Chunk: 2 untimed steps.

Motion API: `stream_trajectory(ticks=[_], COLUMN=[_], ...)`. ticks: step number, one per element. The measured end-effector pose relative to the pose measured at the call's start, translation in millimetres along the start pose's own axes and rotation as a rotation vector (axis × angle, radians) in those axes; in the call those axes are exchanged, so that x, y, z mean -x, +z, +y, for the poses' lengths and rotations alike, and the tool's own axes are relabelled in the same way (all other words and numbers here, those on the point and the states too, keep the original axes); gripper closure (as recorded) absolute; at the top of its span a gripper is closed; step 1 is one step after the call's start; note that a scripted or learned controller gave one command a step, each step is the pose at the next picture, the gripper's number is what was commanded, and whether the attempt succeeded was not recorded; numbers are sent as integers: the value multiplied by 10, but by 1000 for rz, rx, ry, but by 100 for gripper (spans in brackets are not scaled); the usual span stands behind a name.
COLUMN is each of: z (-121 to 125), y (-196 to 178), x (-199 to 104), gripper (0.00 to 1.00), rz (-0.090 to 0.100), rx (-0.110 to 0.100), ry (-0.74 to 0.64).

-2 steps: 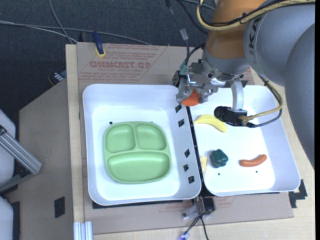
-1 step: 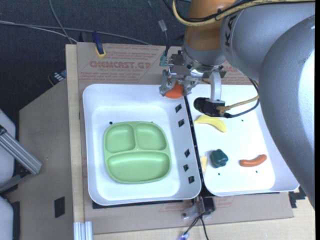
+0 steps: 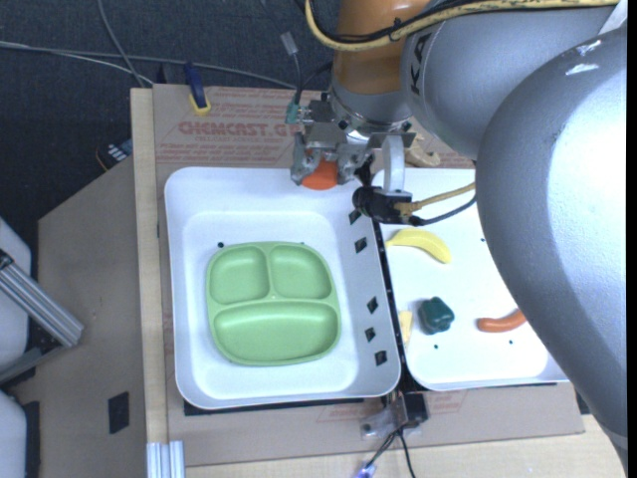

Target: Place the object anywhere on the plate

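your arm comes in from the right and fills the upper right of the view, its grey bulk passing over the right bin (image 3: 468, 366) and the orange band sitting at the top above the wrist. the wrist points down, and the gripper (image 3: 320, 172) hangs over the far edge of the left bin (image 3: 189, 267), just beyond the plate.

you can see an orange object (image 3: 320, 178) pinched between the fingers at the gripper's tip. it looks small and rounded; you cannot tell its long axis or which way it points, since the gripper hides most of it.

the green plate (image 3: 274, 302) lies flat in the middle of the left bin, three compartments, two small ones on the far side and one wide one nearer you. the orange object is near the plate's far edge but not over it.

in the right bin you have a banana (image 3: 422, 246), a dark green piece (image 3: 435, 314) and an orange-red sausage shape (image 3: 500, 321), all apart from one another.
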State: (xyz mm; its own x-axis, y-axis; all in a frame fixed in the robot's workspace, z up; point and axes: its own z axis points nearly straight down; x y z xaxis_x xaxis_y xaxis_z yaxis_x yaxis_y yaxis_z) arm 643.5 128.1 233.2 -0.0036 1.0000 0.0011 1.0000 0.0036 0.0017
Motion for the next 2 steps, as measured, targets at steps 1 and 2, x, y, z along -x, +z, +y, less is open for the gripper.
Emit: stream_trajectory(ticks=[1,2], z=[-145,-140], y=[122,119], x=[18,16], gripper=[100,0], rz=[-1,-2], rx=[-6,-5], ry=[5,4])
